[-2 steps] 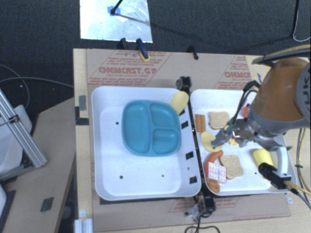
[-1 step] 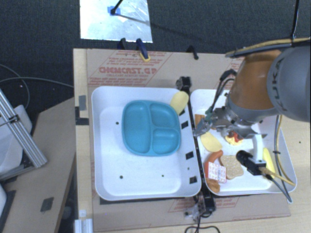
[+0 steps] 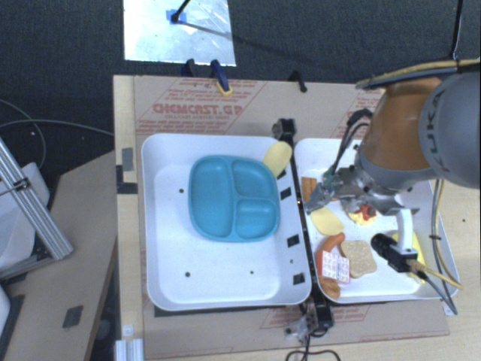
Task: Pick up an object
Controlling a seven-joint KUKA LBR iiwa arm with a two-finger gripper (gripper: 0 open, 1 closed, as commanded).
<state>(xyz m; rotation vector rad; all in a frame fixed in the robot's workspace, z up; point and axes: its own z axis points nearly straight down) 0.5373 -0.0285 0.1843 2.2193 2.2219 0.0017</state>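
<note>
we cannot tell how the fingers stand; the gripper point(image 3: 325, 190) hangs low over the left part of the right bin point(image 3: 391, 290), the grey arm point(image 3: 421, 141) with its orange band covering much of that bin. just below it lie a pale yellow piece point(image 3: 328, 220), a slice of toast point(image 3: 359, 257), a red sausage point(image 3: 332, 242) and a red-and-white packet point(image 3: 335, 267). in the left bin point(image 3: 169, 277) we see one blue divided plate point(image 3: 233, 198) and a yellow piece point(image 3: 276, 156) on the rim. two white bins sit on brown cardboard point(image 3: 195, 104) on the bench
</note>
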